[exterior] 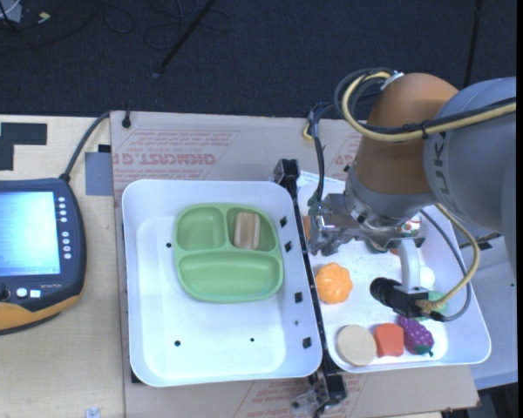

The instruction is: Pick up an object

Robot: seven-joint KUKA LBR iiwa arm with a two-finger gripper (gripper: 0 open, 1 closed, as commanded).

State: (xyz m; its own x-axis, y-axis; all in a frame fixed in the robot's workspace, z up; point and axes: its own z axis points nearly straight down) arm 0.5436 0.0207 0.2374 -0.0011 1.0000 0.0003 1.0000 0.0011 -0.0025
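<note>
Both white bins (pixel 157 338) look like smooth, glossy plastic — so does the green divided plate (pixel 227 273). Under them lies matt brown cardboard (pixel 200 151) — printed, slightly rough.

The divided plate (pixel 227 264) lies in the left bin (pixel 157 338); the round cookie (pixel 356 345) lies in the right bin (pixel 471 342), near its front edge.
</note>
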